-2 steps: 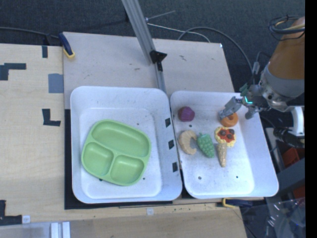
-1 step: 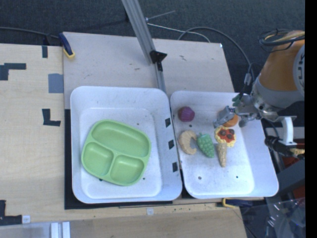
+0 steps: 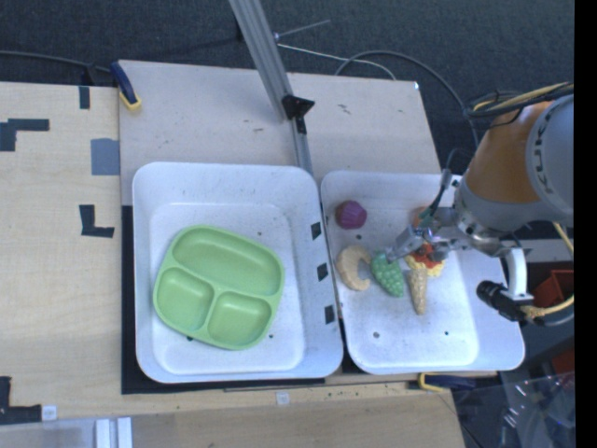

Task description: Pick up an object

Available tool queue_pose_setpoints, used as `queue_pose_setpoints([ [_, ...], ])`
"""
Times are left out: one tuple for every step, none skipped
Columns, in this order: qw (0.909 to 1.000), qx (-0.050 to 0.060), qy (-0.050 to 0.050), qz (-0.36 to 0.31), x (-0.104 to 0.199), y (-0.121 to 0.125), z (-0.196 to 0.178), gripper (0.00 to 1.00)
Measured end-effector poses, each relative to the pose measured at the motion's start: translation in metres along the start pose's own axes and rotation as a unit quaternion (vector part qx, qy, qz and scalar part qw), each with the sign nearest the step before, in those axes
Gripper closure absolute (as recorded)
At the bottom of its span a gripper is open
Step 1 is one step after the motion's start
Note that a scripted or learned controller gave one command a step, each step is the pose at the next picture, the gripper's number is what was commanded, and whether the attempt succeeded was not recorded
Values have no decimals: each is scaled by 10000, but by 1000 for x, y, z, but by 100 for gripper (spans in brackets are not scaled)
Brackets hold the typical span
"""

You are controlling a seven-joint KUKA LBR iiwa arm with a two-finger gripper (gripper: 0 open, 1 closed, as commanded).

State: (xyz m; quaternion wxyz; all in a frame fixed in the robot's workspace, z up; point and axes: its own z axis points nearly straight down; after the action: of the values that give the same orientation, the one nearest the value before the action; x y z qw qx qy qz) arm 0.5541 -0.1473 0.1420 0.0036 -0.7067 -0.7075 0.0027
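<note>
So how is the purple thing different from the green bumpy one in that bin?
The purple thing is small, round and smooth-looking; the green bumpy one is longer, tapered and knobbly. The purple thing sits alone near the bin's far edge; the green one lies close beside other pieces, by the gripper. Both rest in the right bin.

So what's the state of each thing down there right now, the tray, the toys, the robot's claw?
Green tray: lying flat in the left bin, compartments up.
Purple ball: resting loose in the right bin.
Beige ring: lying flat beside the green toy.
Green toy: lying on the bin floor, just below the gripper.
Yellow cone: lying on its side.
Gripper: low over the toys; grip unclear.
</note>
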Motion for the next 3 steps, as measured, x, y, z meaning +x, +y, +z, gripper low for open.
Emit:
queue_pose_setpoints([
  [10000,-58,-35,5,-1,1,50,0],
  [10000,-64,-19,-1,0,2,37,100],
  [10000,-65,-14,1,-6,7,-23,100],
])
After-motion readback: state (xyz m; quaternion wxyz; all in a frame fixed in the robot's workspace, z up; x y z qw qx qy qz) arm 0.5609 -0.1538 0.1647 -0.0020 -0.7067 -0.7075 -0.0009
